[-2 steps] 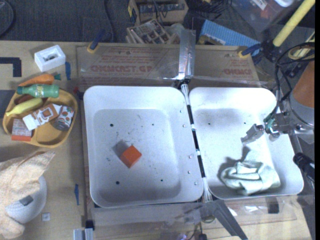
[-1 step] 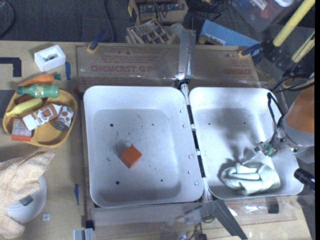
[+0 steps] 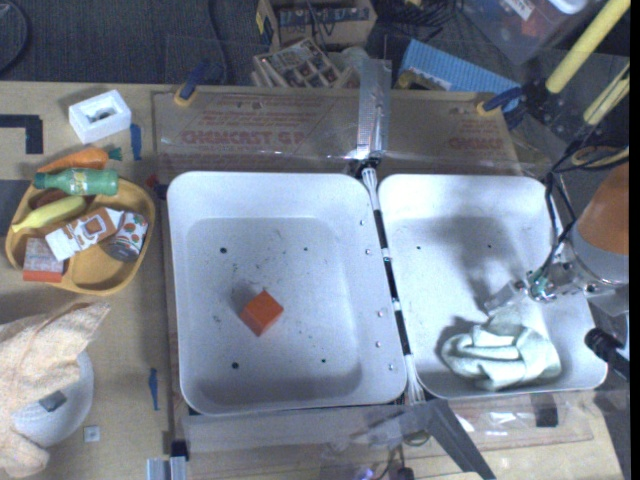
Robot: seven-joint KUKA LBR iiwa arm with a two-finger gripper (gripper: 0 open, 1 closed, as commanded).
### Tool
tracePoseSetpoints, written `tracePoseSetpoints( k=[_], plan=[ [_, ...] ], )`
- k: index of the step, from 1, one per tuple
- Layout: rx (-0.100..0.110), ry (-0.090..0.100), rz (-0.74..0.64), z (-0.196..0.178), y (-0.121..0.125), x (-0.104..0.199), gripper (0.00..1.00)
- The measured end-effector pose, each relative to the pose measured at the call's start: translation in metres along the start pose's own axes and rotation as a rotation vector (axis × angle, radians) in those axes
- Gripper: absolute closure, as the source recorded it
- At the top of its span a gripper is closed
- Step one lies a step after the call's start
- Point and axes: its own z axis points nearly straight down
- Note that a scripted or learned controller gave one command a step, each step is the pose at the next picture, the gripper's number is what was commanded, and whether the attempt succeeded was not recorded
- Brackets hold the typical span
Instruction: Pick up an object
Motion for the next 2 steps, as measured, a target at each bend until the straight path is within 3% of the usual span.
tracePoseSetpoints(
  k=[1,2],
  plan=[
    [-0.001,-0.004,-0.047,0.000,0.006,0.051,0.00],
    [-0.006,-0.007,-0.044,-0.012,0.007,0.050,1.00]
  ],
)
